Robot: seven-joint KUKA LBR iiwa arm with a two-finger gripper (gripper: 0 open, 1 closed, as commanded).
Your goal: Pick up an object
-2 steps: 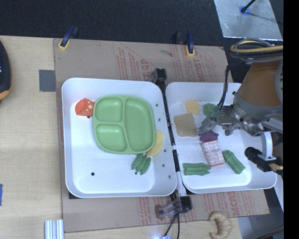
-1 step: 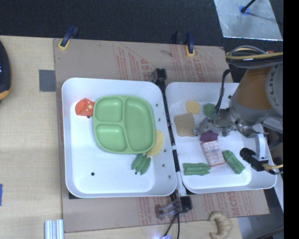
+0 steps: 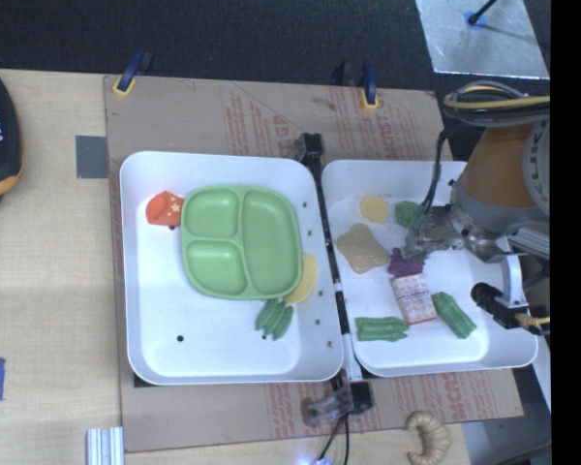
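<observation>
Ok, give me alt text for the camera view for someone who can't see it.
The arm's gripper is low in the right bin, over a purple item beside a pink packet, a tan piece and green toy vegetables. The left bin holds a green divided plate, a red item and a green vegetable.

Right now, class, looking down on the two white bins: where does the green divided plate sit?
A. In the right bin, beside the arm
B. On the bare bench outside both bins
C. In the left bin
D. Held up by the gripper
C: the green divided plate lies flat inside the left bin, while the arm reaches over the right bin.
</observation>
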